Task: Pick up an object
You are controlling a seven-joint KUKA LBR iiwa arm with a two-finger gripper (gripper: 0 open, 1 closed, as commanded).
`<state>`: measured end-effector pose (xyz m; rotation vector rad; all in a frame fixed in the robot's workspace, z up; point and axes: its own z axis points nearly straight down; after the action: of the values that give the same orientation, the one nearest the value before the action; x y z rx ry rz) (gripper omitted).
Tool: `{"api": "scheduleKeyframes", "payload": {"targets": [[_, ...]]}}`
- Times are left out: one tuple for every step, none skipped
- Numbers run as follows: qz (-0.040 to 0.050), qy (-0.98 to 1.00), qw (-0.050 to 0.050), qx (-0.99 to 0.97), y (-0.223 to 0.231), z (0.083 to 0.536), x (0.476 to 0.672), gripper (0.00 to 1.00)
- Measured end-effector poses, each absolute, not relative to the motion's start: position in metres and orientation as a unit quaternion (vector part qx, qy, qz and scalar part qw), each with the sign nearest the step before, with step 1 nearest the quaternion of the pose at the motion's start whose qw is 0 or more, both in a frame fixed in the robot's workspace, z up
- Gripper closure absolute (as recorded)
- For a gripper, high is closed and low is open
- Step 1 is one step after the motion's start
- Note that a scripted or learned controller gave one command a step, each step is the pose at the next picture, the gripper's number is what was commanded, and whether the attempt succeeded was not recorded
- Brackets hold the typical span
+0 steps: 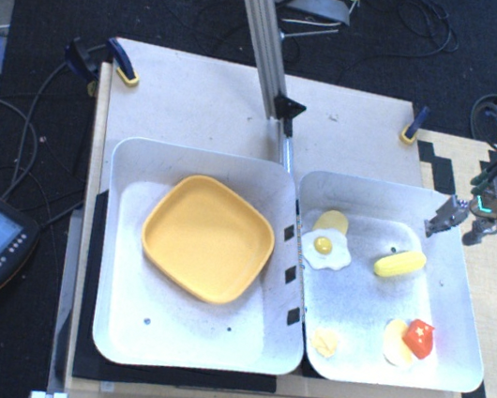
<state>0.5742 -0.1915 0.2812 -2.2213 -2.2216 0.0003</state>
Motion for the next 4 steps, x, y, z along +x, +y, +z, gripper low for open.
{"api": "scheduleKeyframes", "payload": {"targets": [[0.0001,-0.707,0.000,-0.707,-0.191,0.281,0.574,0.00],[0.0010,-0.707,0.002,-0.707,-0.183,0.235,0.575,0.00],[0.0012,-0.707,0.002,-0.707,-0.188,0.190,0.576,0.00],[0.0012,-0.707,0.002,-0.707,-0.182,0.143,0.569,0.00]]}}
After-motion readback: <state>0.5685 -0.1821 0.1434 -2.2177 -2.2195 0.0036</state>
